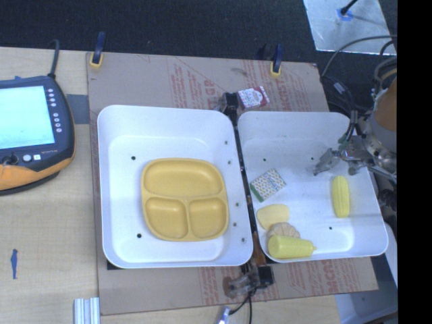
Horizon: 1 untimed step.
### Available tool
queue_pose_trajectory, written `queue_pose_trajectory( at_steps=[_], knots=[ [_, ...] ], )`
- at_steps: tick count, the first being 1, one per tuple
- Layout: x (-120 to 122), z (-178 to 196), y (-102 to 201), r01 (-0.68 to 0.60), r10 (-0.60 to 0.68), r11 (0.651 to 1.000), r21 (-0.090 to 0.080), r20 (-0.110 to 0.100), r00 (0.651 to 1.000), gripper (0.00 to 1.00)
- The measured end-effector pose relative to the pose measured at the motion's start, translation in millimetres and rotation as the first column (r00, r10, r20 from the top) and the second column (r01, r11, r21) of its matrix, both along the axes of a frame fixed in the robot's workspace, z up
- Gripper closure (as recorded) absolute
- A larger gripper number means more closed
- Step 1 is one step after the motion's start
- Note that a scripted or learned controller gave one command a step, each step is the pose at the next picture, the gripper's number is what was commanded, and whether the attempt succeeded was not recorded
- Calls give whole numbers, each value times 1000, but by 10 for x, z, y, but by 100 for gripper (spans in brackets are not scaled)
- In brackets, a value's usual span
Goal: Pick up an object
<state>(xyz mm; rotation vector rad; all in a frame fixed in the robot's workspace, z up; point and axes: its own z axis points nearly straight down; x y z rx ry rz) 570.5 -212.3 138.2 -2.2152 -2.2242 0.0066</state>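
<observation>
We see the gripper (339, 159) reaching in over the right bin (304, 123), near that bin's right edge and toward its far side. Its fingers are spread wide with nothing between them, so we judge that no pick has been made yet.

The candidates all lie in the right bin. A yellow corn cob (341, 196) lies lengthwise near the right edge, just beside and nearer to us than the gripper, apart from it. A small green-and-white checkered packet (267, 183) sits near the left edge. At the near-left corner a pale yellow slice (273, 215), a round ridged biscuit-like piece (283, 230) and a yellow cylinder-like toy (290, 247) crowd together, touching.

The left bin (115, 181) carries a yellow divided plate (184, 198).

What is left, in our judgement, is everything: descend, close, lift. The corn cob looks nearest.
</observation>
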Motion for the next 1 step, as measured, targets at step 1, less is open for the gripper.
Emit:
queue_pose_trajectory(
  at_steps=[1],
  knots=[
    [-212, -468, 7, -2, 2, 1000, 0, 0, 1000, 0]
  ],
)
